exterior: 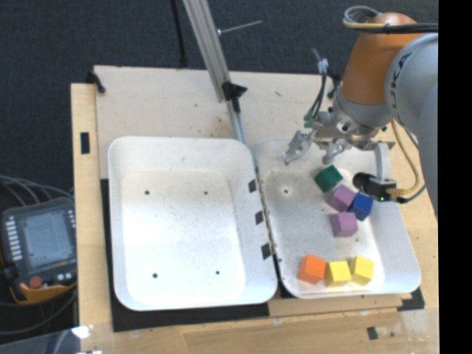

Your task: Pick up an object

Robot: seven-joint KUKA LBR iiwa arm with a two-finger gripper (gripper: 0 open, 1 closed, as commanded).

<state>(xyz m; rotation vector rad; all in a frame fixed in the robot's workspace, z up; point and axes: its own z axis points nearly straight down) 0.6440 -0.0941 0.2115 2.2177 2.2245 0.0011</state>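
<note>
My gripper (314, 149) hangs over the far end of the right bin (295, 220), its fingers spread apart with nothing between them. Just below and to its right lies a green block (328, 177). Beyond that come a purple block (341, 196), a blue block (361, 206) and a second purple block (344, 223). Along the bin's near edge an orange block (312, 268) and two yellow blocks (338, 272) (363, 269) form a row.
The left bin (184, 220) adjoins the right one. A slanted aluminium post (210, 43) ends at the back between the bins. A black cable (383, 190) trails from the wrist. A teach pendant (40, 242) lies off the bench at left.
</note>
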